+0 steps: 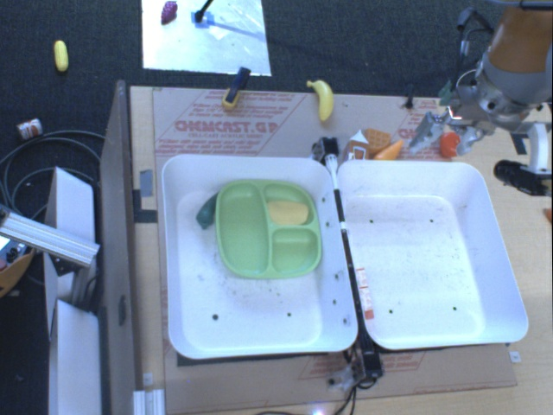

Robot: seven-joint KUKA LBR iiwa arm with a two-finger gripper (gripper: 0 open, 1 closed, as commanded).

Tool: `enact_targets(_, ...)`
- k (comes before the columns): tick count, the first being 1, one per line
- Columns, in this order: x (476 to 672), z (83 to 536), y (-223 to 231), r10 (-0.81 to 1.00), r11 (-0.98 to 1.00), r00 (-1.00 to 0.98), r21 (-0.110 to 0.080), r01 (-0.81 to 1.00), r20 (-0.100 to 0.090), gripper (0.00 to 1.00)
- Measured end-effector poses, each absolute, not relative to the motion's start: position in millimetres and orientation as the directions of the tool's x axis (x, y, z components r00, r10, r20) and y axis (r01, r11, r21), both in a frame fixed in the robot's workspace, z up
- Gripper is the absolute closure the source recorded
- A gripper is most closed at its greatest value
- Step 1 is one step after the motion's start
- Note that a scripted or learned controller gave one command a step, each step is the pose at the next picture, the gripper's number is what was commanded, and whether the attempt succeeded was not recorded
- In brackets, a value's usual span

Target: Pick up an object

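The gripper hangs beyond the right bin's far rim; whether it is parted or closed, I cannot tell. The green tray, holding 1 yellow piece, lies well left of it in the left bin.

**What we cannot make out**

We see the arm cut off by the top and right edges, and the gripper too blurred to read its fingers. A dark green thing lies partly hidden under the green tray in the left bin. The small orange items behind the right bin are too small to identify.
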State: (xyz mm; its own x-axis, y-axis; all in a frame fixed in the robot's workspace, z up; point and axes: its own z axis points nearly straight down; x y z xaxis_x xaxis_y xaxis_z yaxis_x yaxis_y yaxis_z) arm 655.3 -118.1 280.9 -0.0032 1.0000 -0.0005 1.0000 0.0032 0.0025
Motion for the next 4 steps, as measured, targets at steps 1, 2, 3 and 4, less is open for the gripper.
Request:
enact_targets(1,656.4,292.4,-117.8,1.000,0.007,-0.007,0.007,1.000,-0.001,1.00)
enact_targets(2,628.0,235.1,-39.5,1.000,0.011,-0.011,-0.005,1.000,0.003,1.00)
enact_targets(3,629.5,238.1,-44.9,1.000,0.003,-0.003,0.001,1.000,0.000,0.00)
enact_targets(4,649.8,76.7,-97.9,1.000,-0.002,0.002,-0.003,1.000,-0.001,0.00)
